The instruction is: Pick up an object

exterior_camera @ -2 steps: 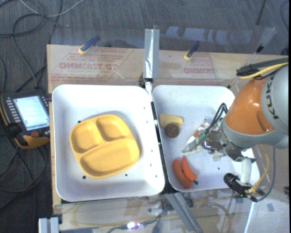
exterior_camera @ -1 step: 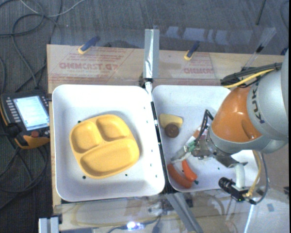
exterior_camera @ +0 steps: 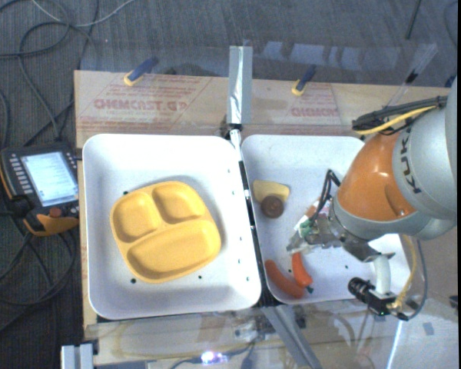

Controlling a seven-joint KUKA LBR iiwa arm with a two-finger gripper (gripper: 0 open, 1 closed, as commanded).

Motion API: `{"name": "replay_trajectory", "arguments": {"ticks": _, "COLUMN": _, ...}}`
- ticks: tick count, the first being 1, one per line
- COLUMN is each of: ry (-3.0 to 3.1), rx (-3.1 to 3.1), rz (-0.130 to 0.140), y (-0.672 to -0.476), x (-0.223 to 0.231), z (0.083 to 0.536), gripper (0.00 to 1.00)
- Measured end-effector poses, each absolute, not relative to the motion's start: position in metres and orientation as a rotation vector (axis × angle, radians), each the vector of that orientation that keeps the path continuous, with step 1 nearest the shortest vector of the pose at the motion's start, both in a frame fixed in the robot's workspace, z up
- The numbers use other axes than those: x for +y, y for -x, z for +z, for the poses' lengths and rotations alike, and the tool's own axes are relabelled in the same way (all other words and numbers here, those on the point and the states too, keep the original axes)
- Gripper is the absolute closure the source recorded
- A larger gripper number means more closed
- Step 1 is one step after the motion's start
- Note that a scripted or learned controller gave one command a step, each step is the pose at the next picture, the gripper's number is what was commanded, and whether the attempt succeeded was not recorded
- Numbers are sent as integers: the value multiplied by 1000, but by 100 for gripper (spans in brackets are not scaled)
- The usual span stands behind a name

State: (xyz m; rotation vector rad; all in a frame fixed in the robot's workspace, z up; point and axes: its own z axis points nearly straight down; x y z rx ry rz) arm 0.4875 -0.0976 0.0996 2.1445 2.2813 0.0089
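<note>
Though their spread cannot be told, fingers [exterior_camera: 301, 238] low over right bin [exterior_camera: 292, 154], above orange carrot [exterior_camera: 300, 270].

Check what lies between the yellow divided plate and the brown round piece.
Camera view: bare white floor of the left bin, then the bins' adjoining rims, separate the yellow divided plate from the brown round piece.

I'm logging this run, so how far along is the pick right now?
Early stage. Done: the arm has reached into the right bin. In hand: the gripper sits low over the orange carrot-like pieces. Left: nothing visibly grasped or lifted; the yellow tray lies in the left bin.
</note>
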Motion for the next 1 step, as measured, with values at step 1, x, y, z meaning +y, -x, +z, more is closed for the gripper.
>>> {"name": "replay_trajectory", "arguments": {"ticks": 1, "ry": -2072, "rx": 2360, "rz": -4, "y": -524, "x": -71, "z": 238, "gripper": 100}}
